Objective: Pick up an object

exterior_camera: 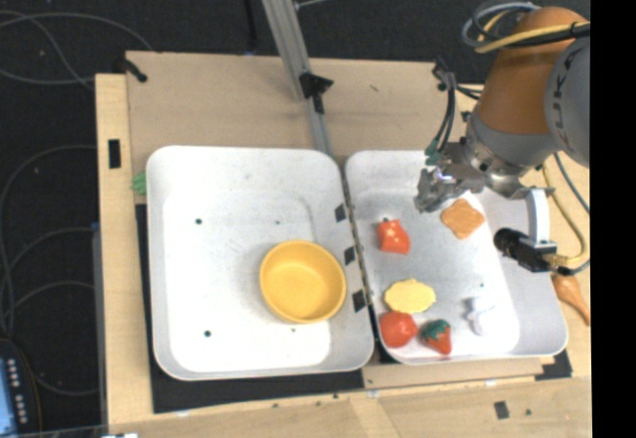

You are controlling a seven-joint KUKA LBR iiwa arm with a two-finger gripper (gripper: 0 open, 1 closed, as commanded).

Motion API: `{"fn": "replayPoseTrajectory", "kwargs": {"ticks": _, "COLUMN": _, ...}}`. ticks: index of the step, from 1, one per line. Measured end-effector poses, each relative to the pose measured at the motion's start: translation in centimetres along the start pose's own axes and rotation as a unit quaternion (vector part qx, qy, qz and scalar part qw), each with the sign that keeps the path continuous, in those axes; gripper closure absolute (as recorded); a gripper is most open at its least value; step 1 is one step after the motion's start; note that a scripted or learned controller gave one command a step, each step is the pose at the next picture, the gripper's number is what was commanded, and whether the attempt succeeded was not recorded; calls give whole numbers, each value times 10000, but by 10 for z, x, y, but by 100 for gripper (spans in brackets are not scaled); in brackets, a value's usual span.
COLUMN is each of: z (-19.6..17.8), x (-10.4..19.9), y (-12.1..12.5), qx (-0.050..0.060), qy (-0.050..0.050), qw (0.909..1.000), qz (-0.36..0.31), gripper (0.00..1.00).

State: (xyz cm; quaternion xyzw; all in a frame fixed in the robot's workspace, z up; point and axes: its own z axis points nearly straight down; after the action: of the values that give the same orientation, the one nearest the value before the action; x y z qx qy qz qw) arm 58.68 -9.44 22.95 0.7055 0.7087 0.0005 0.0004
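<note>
My gripper (pixel 434 190) hangs over the upper part of the right bin (pixel 373 173), with nothing seen between its fingers. Just right of it and below lies a tan, toast-like piece (pixel 463 219). A red pepper-like item (pixel 394 236) sits to the gripper's lower left. Lower in the same bin lie a yellow lemon-shaped piece (pixel 409 296), a red tomato (pixel 397 329), a strawberry (pixel 436 336) and a small white object (pixel 476 314).
The left bin (pixel 199 188) holds a yellow bowl (pixel 301 280) near its lower right corner. A slanted metal pole (pixel 288 34) rises behind the bins. An orange item (pixel 572 293) lies outside the right bin's right edge.
</note>
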Motion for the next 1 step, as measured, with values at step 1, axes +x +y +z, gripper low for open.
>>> {"fn": "replayPoseTrajectory", "kwargs": {"ticks": 1, "z": -51, "x": -1, "y": 1, "qx": 0, "qy": -6, "qw": 10000, "qz": 0, "gripper": 100}}
